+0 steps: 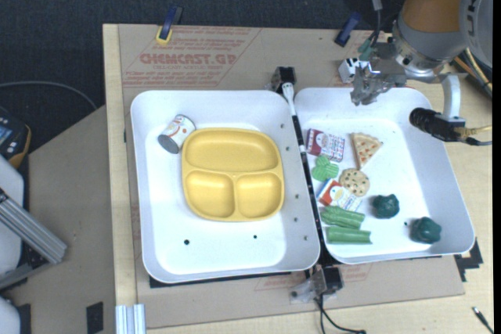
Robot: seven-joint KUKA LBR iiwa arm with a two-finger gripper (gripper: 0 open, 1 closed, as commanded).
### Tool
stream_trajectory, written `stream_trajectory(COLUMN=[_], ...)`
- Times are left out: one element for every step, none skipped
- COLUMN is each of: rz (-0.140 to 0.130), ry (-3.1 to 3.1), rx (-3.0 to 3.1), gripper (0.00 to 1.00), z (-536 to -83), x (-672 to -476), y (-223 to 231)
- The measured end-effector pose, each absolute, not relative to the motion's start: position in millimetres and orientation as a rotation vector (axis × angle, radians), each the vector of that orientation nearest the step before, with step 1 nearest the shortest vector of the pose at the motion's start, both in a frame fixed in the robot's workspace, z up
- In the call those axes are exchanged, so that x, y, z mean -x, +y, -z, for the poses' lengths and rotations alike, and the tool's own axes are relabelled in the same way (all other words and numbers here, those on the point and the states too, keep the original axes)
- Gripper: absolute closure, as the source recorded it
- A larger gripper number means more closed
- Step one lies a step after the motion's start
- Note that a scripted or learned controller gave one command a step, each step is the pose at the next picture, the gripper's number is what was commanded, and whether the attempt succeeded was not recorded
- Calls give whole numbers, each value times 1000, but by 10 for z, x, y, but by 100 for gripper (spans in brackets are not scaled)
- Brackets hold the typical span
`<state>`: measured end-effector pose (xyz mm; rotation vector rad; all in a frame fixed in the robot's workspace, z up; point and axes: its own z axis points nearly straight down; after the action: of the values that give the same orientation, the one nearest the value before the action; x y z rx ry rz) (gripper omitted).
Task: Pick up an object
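Pizza slice [365,146] lies below the gripper [366,94].

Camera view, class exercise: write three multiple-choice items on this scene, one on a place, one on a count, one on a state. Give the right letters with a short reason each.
1. Where does the yellow divided plate lie?
A. in the left bin
B. in the right bin
C. on the floor

2. How many dark green lumps lie near the right bin's front right corner?
A. none
B. two
C. five

3. How does the small can lie?
A. upright on the plate
B. tipped on its side beside the plate
C. between the gripper's fingers

Answers:
1 A: the plate sits inside the left bin.
2 B: one lump and another lie there.
3 B: the can lies on its side at the plate's upper left corner, far from the gripper.
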<state>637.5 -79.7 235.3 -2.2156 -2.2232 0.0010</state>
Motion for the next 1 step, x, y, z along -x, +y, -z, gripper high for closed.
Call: stream_trajectory(rz=[0], ry=[-2225], rx=[2212], gripper=[100], z=[-2416], x=[-6184], y=[-245])
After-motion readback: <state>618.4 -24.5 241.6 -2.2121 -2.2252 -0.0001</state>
